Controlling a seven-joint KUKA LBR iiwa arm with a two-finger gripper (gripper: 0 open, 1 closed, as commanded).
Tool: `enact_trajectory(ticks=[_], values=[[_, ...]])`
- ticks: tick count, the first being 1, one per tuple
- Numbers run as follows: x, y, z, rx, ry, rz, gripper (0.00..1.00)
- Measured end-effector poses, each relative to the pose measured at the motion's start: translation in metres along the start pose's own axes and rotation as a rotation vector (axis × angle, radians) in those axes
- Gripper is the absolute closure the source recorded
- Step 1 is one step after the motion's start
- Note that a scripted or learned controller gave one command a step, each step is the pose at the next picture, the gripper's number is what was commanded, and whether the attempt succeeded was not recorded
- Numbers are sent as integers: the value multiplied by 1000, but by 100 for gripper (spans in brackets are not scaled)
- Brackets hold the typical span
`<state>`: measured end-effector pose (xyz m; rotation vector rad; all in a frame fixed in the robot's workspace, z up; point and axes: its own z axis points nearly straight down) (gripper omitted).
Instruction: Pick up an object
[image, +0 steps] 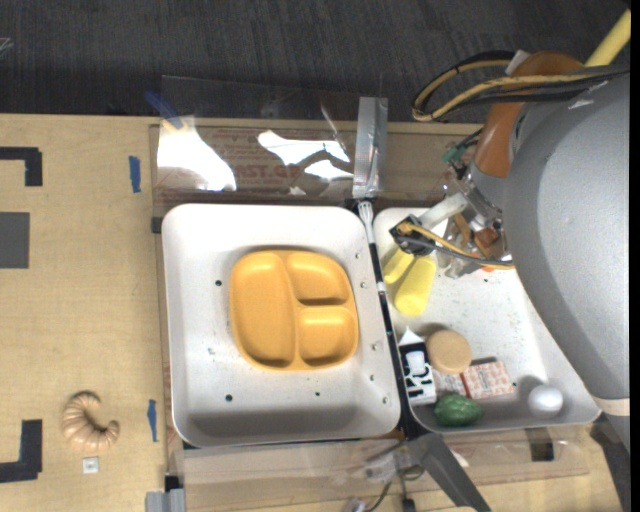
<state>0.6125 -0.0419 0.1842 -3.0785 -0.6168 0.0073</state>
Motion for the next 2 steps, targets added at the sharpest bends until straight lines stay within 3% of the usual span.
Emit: enact_trajectory(ticks=[1, 2], values=[[-52, 33, -64, -4, 7, 44, 100], [-95, -18, 2, 3, -2, -306, 100]])
